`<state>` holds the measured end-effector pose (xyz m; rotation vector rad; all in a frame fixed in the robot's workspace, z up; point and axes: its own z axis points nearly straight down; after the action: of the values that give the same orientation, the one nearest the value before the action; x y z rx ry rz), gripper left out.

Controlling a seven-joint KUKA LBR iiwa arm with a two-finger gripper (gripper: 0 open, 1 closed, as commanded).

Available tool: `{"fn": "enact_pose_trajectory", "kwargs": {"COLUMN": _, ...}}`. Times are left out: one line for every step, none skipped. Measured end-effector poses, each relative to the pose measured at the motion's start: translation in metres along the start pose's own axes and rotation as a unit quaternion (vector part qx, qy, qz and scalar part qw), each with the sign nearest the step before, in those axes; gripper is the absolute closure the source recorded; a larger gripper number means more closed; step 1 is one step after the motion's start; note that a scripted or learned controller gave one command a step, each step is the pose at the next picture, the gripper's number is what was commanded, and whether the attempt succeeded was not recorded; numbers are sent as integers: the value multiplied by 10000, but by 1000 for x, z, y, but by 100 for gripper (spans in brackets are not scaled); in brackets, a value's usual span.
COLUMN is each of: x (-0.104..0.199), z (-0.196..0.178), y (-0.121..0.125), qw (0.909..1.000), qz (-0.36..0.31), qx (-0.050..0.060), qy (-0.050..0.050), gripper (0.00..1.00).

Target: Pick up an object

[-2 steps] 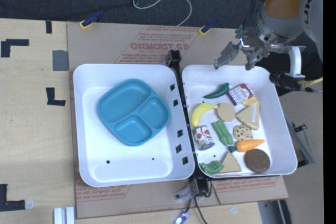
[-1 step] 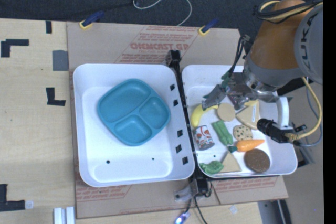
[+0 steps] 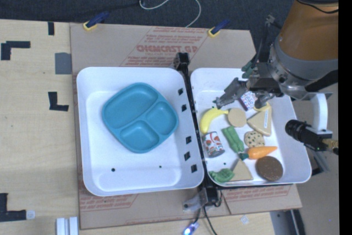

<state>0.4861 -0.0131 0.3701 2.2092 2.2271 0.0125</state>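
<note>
Gripper, jaws apart and empty, hangs low over the right bin above a banana and round cookie. A clean pick likely means centring on one piece, clear of crowded neighbours.

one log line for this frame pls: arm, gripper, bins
arm: over right bin | gripper: above banana and round cookie, holding nothing seen | left bin: blue plate | pick: not yet

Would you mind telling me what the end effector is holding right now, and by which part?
It cannot be told: the end effector hovers over the right bin, above the banana, with no object visibly between its tips.
</note>
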Motion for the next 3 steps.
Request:
{"fn": "enact_pose_trajectory", "kwargs": {"x": -2, "z": -3, "y": 1, "qw": 10000, "qz": 23, "qx": 55, "qy": -14, "gripper": 100}}
{"fn": "enact_pose_trajectory", "kwargs": {"x": 63, "z": 86, "y": -4, "qw": 10000, "qz": 8, "qx": 95, "qy": -10, "gripper": 100}}
{"fn": "enact_pose_trajectory", "kwargs": {"x": 26, "z": 7, "y": -2, "qw": 10000, "qz": 49, "qx": 15, "qy": -15, "gripper": 100}}
